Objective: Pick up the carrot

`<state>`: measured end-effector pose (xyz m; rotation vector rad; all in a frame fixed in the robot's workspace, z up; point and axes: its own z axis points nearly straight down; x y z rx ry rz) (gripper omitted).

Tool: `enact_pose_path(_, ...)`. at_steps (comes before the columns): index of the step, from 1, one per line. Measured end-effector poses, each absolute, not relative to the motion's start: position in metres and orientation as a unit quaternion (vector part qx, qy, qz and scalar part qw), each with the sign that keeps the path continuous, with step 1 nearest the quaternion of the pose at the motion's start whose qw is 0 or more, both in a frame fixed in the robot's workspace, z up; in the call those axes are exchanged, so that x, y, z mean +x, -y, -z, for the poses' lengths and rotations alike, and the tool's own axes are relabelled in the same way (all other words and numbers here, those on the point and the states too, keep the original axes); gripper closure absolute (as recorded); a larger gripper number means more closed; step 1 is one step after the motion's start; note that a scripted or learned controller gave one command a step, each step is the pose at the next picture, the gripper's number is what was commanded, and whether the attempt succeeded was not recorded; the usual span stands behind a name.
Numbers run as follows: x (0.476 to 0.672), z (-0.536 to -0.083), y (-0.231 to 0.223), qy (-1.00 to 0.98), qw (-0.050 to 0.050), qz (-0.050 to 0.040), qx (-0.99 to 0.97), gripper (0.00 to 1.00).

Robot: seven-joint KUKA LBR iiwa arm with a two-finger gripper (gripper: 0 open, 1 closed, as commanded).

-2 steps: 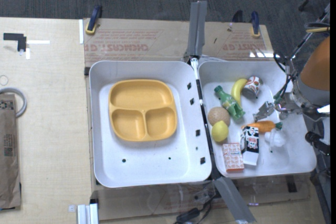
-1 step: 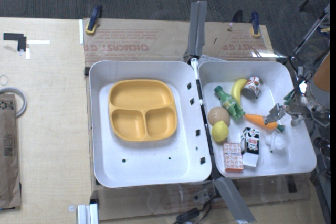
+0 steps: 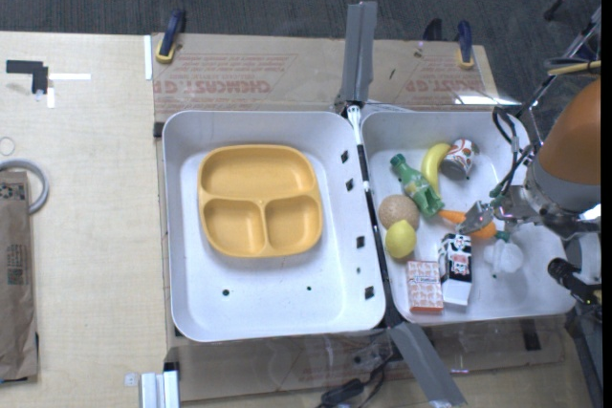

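Note:
The carrot [image 3: 463, 217] is a short orange piece lying in the right bin [image 3: 535, 301], near its middle, just right of a green bottle. My gripper [image 3: 490, 217] comes in from the right and sits over the carrot's right end, hiding part of it. The carrot looks to be resting low in the bin. The grey arm with its orange band [image 3: 579, 143] stands over the bin's right edge.
The right bin also holds a green bottle [image 3: 418, 183], a banana [image 3: 435, 165], a small can [image 3: 461, 158], a brown round fruit [image 3: 397, 208], a lemon [image 3: 400, 239], a small carton [image 3: 457, 259] and a red-and-white box [image 3: 425, 287]. A yellow divided plate [image 3: 258, 201] lies in the left bin [image 3: 191, 301].

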<state>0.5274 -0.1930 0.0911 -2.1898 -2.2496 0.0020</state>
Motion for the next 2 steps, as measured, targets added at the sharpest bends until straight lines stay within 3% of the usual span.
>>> enact_pose_path(1,0.527,-0.1,0.194,0.716,0.001,-0.0006,-0.698,1.0)
enact_pose_path(2,0.558,-0.217,0.144,0.651,0.0,-0.0013,-0.759,1.0)
